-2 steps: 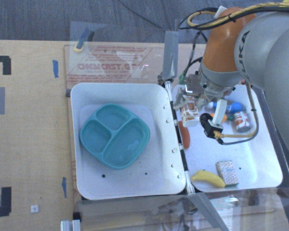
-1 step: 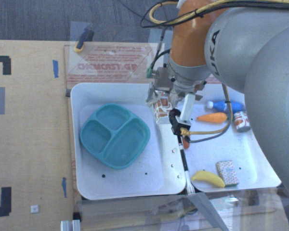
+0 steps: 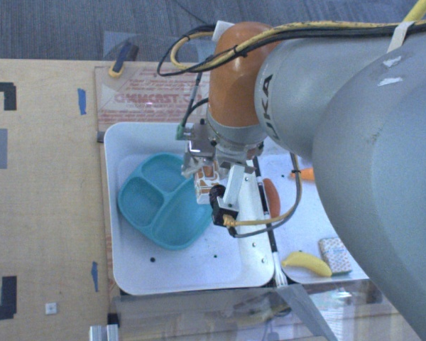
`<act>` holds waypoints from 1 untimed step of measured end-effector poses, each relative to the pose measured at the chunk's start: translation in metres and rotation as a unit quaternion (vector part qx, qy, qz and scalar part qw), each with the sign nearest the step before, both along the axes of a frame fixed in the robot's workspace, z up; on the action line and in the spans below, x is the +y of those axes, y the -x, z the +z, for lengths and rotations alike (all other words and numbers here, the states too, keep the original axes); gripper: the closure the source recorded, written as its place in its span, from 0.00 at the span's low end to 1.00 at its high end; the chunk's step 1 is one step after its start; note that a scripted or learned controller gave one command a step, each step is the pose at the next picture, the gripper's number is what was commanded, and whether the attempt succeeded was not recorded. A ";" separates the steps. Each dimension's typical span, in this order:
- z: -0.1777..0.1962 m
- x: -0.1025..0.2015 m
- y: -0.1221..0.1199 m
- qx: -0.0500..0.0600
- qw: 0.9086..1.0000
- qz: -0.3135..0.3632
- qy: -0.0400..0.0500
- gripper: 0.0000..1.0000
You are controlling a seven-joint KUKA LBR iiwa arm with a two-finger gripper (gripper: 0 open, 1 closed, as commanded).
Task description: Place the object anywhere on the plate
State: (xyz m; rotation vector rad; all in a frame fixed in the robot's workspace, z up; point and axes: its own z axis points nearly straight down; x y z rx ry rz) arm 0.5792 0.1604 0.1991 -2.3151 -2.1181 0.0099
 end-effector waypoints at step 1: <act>0.000 0.000 0.000 0.000 1.000 0.000 0.000 0.00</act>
